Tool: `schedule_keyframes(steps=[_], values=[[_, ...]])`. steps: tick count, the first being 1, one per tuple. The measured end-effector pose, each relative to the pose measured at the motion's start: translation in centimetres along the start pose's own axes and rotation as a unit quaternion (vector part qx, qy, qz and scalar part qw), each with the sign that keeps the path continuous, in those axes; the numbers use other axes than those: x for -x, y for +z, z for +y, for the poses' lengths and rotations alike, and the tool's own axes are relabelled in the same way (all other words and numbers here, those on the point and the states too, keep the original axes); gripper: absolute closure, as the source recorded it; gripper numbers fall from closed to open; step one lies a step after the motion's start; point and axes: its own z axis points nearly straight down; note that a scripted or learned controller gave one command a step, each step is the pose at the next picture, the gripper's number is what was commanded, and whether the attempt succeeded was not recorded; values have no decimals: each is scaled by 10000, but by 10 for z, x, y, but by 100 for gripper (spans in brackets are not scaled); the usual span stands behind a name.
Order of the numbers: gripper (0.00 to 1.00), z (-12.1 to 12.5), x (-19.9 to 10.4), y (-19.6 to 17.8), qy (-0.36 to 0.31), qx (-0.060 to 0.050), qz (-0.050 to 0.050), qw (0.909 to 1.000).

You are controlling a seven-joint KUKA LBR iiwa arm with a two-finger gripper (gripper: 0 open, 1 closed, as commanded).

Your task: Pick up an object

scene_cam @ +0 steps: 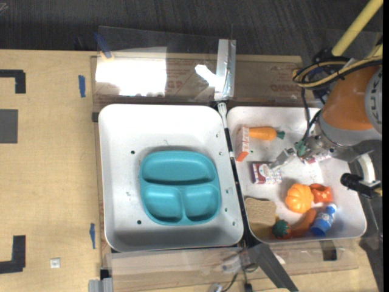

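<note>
The gripper (290, 153) is seen low in the right bin (352, 233), reached in from the right below the arm (352, 102) with its orange band. Whether anything is grasped cannot be told; nothing is seen between its tips.

Just below and left of the gripper, a small packet (265, 174) with a dark red patch lies flat on the bin floor, its upper edge close to the tip; contact cannot be judged. Above and left of the gripper, a carrot (265, 133) lies on its side, and beside it a white and orange box (244, 141) stands against the bin's left wall.

Further down, well apart from the gripper, an orange pumpkin (299, 198) is set near the bin's middle, with a smaller orange piece (321, 193) touching its right side. Below these a blue bottle (323, 219) lies tilted, next to an orange-brown stick (302, 223) and a green piece (279, 228). A tan sponge (260, 215) lies at the lower left corner.

In the left bin (121, 132), a teal tray (179, 186) with three compartments is placed.
</note>
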Motion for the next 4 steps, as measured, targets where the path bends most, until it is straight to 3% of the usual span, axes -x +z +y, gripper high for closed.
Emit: schedule_keyframes(steps=[1,2,3,4], values=[[0,-73,-49,0,-318,6,-5,9995],[0,-71,-47,2,1953,-35,19,9807],[100,-67,-46,-11,1953,20,12,9807],[100,25,-92,-93,2157,-56,23,9764]])
